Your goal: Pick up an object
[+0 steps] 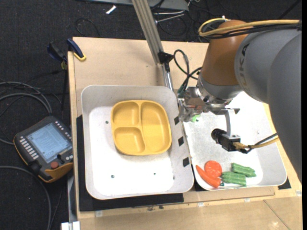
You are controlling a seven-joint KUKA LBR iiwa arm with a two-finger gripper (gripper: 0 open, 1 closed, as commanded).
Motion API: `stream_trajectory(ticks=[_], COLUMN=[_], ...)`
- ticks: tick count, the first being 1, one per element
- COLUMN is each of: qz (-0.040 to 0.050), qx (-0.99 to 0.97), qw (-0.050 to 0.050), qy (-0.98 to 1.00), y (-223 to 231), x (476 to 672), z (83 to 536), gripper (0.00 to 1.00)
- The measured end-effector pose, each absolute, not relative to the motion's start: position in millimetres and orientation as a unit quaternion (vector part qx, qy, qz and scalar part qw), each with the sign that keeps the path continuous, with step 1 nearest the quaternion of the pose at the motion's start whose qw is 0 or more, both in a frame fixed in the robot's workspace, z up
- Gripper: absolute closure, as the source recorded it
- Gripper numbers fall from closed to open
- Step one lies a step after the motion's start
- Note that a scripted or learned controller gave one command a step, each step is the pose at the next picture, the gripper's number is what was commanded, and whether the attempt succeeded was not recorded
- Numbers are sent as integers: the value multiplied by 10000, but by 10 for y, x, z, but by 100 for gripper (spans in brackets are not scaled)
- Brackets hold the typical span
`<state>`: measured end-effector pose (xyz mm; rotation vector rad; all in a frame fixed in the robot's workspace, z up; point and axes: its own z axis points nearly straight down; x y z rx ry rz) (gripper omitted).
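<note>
The gripper (192, 113) is hung above the right bin (268, 128), near its far left wall; whether anything is grasped cannot be told. The approach step is judged under way. Toy vegetables (225, 173) lie at the bin's near edge, so travel toward them is called for.

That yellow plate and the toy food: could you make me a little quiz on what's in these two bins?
1. True or false: the yellow divided plate lies in the left bin.
2. How many compartments does the plate have?
3. Where are the toy vegetables? A) on the plate B) near corner of the right bin C) on the floor

Key:
1. True.
2. Three.
3. B: the red tomato, orange carrot and green pea pods lie together there.
</note>
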<state>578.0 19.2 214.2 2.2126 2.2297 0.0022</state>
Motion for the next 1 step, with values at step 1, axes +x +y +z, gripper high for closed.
stream_trajectory(ticks=[1], qz=[8], qx=[7040], qw=[-4], qy=[7102], y=[726], x=[5829], z=[2118], gripper=[100])
